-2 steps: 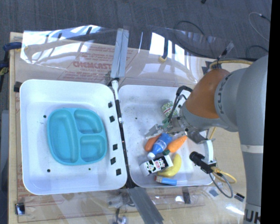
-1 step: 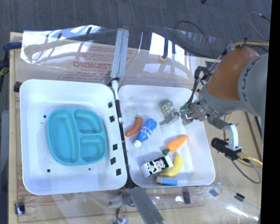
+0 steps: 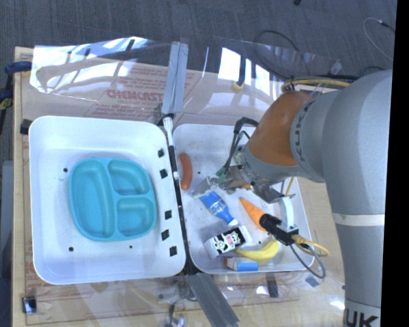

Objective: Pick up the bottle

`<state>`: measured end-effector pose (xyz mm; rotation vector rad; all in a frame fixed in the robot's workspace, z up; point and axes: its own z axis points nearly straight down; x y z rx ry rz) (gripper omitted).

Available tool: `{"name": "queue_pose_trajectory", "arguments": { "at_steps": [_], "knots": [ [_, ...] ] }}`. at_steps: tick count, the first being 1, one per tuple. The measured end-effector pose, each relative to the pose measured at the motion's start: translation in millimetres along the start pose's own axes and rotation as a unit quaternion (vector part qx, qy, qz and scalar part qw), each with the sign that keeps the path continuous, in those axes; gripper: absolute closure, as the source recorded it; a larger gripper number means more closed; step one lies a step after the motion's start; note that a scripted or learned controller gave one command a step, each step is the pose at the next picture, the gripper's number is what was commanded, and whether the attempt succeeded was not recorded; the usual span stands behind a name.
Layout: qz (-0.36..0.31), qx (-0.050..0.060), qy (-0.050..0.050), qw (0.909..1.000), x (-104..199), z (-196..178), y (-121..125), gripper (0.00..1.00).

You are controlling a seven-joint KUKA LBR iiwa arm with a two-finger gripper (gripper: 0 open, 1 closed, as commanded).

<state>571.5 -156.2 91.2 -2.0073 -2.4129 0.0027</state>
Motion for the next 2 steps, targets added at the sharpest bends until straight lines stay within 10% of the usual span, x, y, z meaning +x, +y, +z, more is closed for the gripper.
{"name": "queue_pose_trajectory", "arguments": {
  "at_steps": [1, 2],
  "knots": [
    [-0.002, 0.0, 0.0, 1.0, -1, -10, 0, 1.0],
    [0.117, -0.001, 0.0, 0.9931, 55, -149, 46, 1.0]
  ]
}}
